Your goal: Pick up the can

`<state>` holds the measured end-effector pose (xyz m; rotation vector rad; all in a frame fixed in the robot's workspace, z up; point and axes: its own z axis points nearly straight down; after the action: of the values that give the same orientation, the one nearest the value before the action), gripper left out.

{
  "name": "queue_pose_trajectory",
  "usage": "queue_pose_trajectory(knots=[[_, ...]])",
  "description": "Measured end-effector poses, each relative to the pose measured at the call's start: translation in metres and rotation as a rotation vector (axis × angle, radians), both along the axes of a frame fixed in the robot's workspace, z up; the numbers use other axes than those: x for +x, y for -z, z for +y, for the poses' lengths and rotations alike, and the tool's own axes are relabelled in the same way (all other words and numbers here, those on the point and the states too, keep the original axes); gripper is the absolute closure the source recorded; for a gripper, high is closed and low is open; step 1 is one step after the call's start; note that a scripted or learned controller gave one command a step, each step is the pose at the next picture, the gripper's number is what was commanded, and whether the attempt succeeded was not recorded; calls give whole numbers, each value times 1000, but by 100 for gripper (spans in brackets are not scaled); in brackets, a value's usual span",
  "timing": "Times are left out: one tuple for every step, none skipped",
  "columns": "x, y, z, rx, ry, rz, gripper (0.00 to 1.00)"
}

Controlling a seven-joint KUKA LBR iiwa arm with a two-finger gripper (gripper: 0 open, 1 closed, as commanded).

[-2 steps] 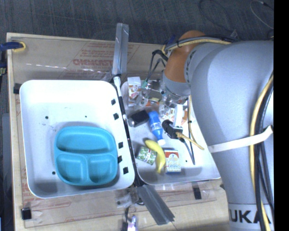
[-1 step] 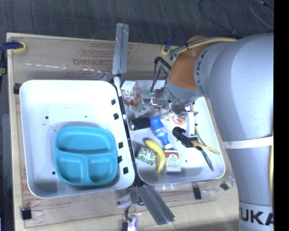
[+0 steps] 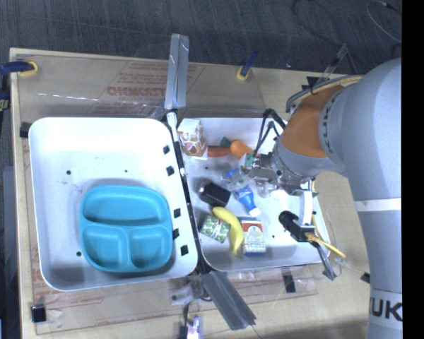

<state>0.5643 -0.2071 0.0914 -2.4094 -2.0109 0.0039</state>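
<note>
The can (image 3: pixel 214 228) is small and green-labelled, lying near the front left of the right bin (image 3: pixel 290 256), beside a banana (image 3: pixel 232 229). My gripper (image 3: pixel 256 173) hangs over the middle of the right bin, above a clear bottle with a blue cap (image 3: pixel 244 195). It is up and to the right of the can, well apart from it. Nothing shows between the gripper and the can except the bottle and the banana's upper end.
In the right bin lie a small carton (image 3: pixel 191 138) at the back left, a carrot (image 3: pixel 234 147), a black block (image 3: pixel 214 193) and a red-and-white box (image 3: pixel 253 236). The left bin (image 3: pixel 49 147) holds a blue divided tray (image 3: pixel 126 227).
</note>
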Motion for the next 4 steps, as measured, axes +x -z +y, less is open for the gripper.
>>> queue_pose_trajectory(knots=[[59, 0, 5, 0, -79, 5, 0], [89, -48, -4, -1, -51, 11, 0], [93, -144, 4, 0, -35, -3, 0], [46, -72, 19, 0, 32, 2, 0]])
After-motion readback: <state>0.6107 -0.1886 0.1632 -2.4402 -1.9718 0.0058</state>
